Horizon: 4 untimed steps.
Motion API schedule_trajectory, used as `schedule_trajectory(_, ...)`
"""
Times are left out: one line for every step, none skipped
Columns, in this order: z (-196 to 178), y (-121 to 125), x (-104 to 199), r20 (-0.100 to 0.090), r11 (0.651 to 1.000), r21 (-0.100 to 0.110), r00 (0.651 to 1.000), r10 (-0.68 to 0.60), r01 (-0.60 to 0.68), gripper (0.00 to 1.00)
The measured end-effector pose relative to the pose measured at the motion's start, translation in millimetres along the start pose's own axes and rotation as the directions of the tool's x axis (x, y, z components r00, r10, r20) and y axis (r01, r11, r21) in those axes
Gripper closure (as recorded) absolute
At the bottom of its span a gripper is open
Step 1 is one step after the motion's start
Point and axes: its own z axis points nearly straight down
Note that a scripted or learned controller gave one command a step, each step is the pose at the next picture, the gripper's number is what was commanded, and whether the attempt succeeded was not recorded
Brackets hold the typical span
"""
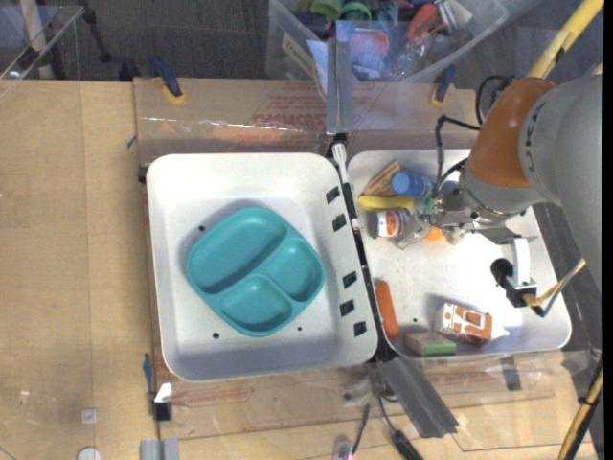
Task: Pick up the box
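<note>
The box (pixel 466 323), a small brown and white carton, lies on its side near the front edge of the right bin (pixel 479 266). My gripper (pixel 416 228) is down in the back left part of that bin, among a cluster of small items. It is well behind and to the left of the box and does not touch it. The grey arm with its orange band (pixel 503 147) reaches in from the right, above the bin's back half.
Around the gripper are a red and white can (pixel 388 223), a blue item (pixel 409 182), a yellow piece (pixel 381 200) and an orange bit (pixel 434 236). A red-orange sausage shape (pixel 386 308) and a green block (pixel 429 349) lie left of the box. A teal divided plate (pixel 254 269) sits in the left bin (pixel 172 286).
</note>
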Motion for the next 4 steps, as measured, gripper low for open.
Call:
schedule_trajectory(0, 10, 8, 0.002, 0.942, 0.005, 0.942, 0.335, -0.335, 0.0)
schedule_trajectory(-123, -22, -80, -0.001, 0.982, 0.009, 0.982, 0.188, -0.188, 0.0)
schedule_trajectory(-11, -33, -53, -0.003, 0.991, 0.011, 0.991, 0.133, -0.133, 0.0)
schedule_trajectory(1, 56, -37, 0.001, 0.982, 0.004, 0.982, 0.19, -0.19, 0.0)
